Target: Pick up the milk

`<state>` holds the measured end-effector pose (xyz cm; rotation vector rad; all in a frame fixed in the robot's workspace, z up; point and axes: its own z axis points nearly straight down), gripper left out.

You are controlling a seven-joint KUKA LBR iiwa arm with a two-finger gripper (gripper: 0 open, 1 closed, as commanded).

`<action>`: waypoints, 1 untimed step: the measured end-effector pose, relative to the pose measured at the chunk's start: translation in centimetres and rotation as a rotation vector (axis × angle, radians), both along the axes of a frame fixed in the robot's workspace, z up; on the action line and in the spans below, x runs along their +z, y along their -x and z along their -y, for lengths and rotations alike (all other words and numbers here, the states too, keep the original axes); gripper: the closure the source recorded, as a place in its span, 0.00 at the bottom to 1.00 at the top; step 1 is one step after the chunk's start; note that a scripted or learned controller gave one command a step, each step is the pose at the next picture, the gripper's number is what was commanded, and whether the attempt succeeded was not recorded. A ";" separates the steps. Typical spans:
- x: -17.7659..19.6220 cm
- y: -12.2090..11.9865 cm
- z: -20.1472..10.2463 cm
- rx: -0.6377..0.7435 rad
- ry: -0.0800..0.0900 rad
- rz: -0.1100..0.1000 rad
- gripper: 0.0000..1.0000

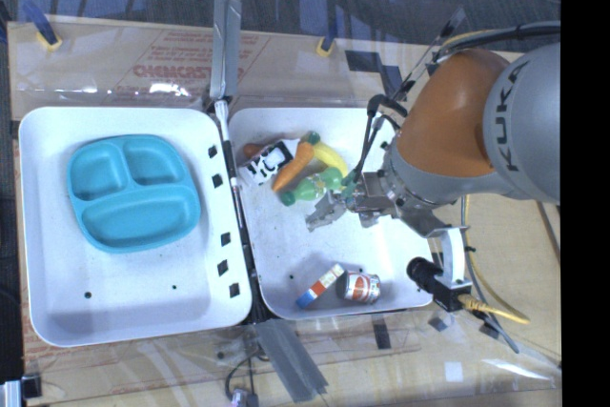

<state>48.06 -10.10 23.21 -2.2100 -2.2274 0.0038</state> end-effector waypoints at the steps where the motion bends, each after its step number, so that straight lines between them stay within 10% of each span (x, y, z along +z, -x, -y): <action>1: -14.1 -2.3 1.6 0.004 0.000 0.001 0.00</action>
